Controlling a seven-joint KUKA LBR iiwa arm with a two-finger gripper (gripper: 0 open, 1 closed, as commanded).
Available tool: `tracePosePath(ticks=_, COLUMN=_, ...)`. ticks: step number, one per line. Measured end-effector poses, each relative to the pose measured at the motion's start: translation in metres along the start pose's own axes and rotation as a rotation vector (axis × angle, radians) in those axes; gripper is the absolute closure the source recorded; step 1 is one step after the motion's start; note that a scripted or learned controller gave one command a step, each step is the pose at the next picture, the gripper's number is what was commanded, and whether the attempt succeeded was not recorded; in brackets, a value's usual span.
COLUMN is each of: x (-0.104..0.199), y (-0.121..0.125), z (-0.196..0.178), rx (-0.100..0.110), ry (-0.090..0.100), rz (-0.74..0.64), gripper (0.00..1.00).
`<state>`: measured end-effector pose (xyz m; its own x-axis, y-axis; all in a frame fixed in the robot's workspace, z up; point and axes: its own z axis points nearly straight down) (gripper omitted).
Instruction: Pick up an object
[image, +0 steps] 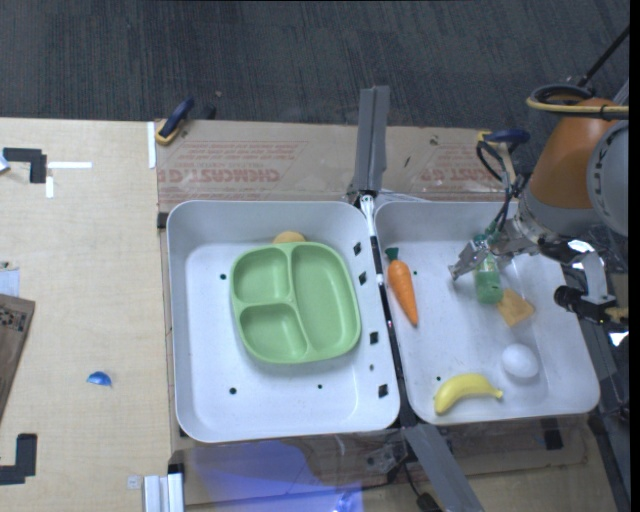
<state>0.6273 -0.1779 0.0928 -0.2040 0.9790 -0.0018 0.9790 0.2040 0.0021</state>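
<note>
My gripper (483, 262) hangs over the upper middle of the right bin (560, 400), with the arm's orange band behind it at the right. A small green object (489, 287) sits right under and against the gripper's tip; I cannot tell whether it is held. An orange carrot (402, 288) lies by the bin's left wall. A tan wedge (516, 309) rests just right of the green object. Lower down lie a white egg (519, 361) and a yellow banana (466, 392).
The left bin (200, 400) holds a green divided plate (296, 301), with a small yellow thing (289, 238) peeking out behind it. A metal divider post (371, 140) stands between the bins at the back. Cables hang by the arm at the right.
</note>
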Motion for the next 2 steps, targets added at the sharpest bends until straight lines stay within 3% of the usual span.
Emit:
tracePosePath(ticks=1, x=-0.001, y=0.000, z=-0.009, rx=0.000, ry=-0.001, rz=0.002, gripper=1.00)
tracePosePath(ticks=2, x=0.034, y=-0.007, z=-0.110, rx=0.002, ry=0.000, rz=0.064, gripper=1.00)
